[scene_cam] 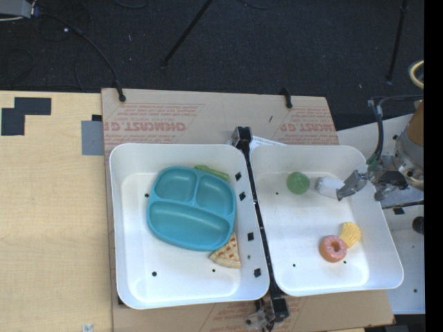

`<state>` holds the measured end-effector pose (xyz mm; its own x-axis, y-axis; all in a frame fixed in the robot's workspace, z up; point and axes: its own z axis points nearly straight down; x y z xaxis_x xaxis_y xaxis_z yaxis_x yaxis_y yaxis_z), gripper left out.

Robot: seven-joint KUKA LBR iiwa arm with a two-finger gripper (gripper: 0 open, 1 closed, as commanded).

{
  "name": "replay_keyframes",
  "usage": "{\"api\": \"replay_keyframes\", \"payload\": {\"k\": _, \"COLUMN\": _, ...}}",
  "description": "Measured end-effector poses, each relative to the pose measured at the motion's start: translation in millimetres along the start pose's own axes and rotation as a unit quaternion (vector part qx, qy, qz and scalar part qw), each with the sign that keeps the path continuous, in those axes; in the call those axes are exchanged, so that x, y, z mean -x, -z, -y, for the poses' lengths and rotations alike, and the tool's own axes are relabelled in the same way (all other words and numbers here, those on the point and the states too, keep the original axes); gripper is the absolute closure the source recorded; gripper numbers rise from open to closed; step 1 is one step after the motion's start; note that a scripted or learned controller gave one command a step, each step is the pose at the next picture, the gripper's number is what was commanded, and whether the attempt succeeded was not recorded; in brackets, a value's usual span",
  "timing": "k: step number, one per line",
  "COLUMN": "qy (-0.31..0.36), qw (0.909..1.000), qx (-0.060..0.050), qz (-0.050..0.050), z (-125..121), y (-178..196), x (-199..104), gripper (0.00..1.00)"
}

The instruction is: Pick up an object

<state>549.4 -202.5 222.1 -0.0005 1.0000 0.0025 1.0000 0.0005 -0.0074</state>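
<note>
arm point(408, 164): grey metal | orange band | black cable | pincer point(348, 187): dark grey

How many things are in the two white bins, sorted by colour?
Blue: 1, the divided plate
Green: 2, the ball and a piece peeking from behind the plate
Pink: 1, the donut
Yellow: 2, the corn piece and pizza slice
White: 1, small object
Total: 7

Open floor lay across the right bin's point(387, 272) lower left; the green ball point(298, 182), donut point(333, 248) and yellow piece point(351, 234) crowded its right side.
</note>
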Motion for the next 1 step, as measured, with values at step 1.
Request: {"api": "replay_keyframes", "payload": {"k": 1, "qy": 0.0, "qw": 1.0, "qx": 0.0, "qz": 0.0, "z": -4.5, "y": -51.6, "x": 8.2, "gripper": 0.0}}
